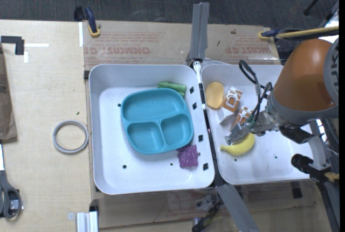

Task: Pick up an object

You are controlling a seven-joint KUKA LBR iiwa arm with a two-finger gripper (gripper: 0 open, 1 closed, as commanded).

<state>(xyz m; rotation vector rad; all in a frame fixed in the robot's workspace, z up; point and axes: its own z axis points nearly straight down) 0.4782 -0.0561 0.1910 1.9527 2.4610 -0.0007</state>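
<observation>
Step in hand: the approach to a grasp, as I judge it. The gripper (240, 131) hangs low in the right bin (280, 169), right at the upper end of the banana (240, 146).
Jaws: too small and dark against the wrist parts to read, so I cannot tell whether they stand apart or together; nothing is seen held between them.
Task's thing: the banana looks the likeliest target. It lies flat on the floor of the right bin, near that bin's left wall, curved, with one end under the tool.
Next move: probably a short descent to straddle the banana across its narrow width, a close, then a straight lift. The curve and smooth skin may let it roll or slip out, so a hold near its middle seems safest.
Close neighbours: an orange-and-white carton (235, 99) and a yellow-orange rounded piece (214, 95) lie just above the tool in the same bin; the carton is near enough to be nudged.
In the way: the dividing wall between the bins sits close to the banana's left end, leaving little room on that side.
Left bin (108, 134): holds a blue divided plate (156, 120), a green piece (172, 86) at the plate's top edge and a purple piece (188, 156) at its lower right.
Worktop (43, 91): a grey ring (70, 136) lies well apart to the left.
</observation>
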